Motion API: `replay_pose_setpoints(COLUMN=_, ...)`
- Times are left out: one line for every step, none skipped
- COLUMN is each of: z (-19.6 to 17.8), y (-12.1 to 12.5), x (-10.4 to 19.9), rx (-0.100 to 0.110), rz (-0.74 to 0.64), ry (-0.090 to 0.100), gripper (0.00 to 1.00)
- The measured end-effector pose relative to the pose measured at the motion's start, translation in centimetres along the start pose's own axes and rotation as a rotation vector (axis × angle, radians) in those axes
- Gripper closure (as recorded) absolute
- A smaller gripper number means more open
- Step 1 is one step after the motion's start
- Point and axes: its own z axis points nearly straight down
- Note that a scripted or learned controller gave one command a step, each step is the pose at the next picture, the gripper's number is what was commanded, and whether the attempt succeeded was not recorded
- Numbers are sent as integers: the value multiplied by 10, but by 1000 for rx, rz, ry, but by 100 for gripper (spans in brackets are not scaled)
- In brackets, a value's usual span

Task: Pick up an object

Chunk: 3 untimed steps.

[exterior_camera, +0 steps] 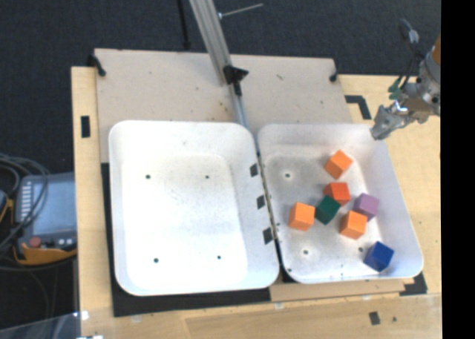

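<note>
arm cut off at right, claw (pixel 387 124) blurred

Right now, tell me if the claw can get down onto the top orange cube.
Probably yes. The claw hangs by the right bin's upper right corner, and the top orange cube stands apart from the others, nothing over it.

Bench (pixel 85 182): light wooden top, set on dark carpet.
Board (pixel 171 81): pale panel lying flat on the bench's far half, black clips at its far corners.
Left bin (pixel 122 204): shallow, white, resting on the bench.
Right bin (pixel 404 234): shallow, white, touching the left bin along their shared edge.
Mat (pixel 119 297): black sheet showing under the left bin's near edge.
</note>
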Motion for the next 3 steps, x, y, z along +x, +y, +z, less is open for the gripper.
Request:
replay_pose_setpoints(z=5, y=-20, x=39, rx=8, rz=0, ry=2, gripper=100)
replay_pose_setpoints(z=1, y=-31, x=86, rx=8, rz=-1, ry=4, gripper=100)
replay_pose_setpoints(z=13, y=-36, x=132, rx=9, rz=0, ry=4, gripper=100)
